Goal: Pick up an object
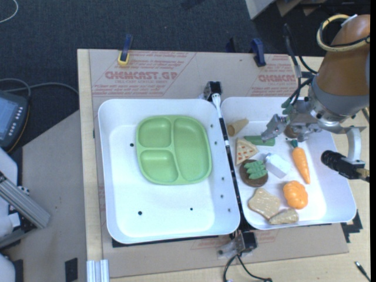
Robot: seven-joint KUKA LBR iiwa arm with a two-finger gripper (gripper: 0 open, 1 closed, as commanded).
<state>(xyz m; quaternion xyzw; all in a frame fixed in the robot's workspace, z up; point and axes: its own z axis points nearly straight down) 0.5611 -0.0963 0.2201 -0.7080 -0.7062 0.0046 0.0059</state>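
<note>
My gripper (288,132) hangs over the back of the right bin (341,207), fingers spread open, and I see nothing held between them. Below it in that bin lie a green leaf-shaped piece (256,140), a toy pizza slice (245,151), a carrot (301,164), an orange fruit (295,194), a brown round piece with a green top (254,173), a small white and blue item (276,165), a tan cone (238,127) and two bread-like pieces (264,202). The carrot lies just in front of the fingers.
The left bin (117,198) holds a green divided plate (174,149). A black divider rail (226,151) runs between the two bins. The bench is bordered by a cardboard sheet (153,69) with clamps at the back.
</note>
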